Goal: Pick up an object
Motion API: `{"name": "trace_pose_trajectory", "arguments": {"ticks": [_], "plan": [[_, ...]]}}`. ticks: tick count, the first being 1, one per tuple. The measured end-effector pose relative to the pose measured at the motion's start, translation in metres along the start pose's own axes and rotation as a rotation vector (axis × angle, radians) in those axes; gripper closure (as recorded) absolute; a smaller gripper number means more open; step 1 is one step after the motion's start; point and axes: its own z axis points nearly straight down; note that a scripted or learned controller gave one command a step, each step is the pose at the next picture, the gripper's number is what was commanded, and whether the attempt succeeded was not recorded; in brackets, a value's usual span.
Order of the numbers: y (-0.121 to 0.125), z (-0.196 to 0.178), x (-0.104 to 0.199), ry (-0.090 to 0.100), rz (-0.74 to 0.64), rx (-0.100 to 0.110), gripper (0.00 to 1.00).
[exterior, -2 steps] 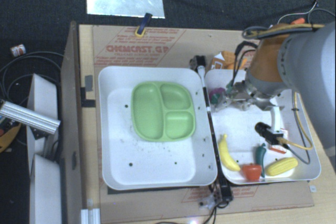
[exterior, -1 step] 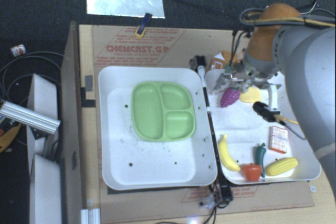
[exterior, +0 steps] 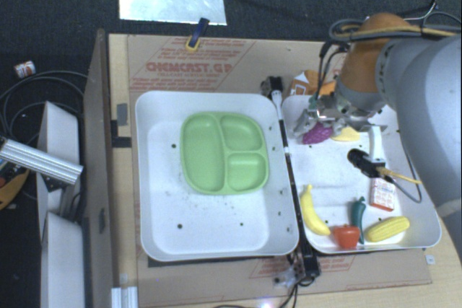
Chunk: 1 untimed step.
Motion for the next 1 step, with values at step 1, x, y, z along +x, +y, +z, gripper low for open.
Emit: {"name": "trace_pose_trajectory", "arguments": {"ticks": [1], "plan": [[0.0017,-0.0116,-0.0001,-0.001,-0.004,-0.004,1.0]]}}
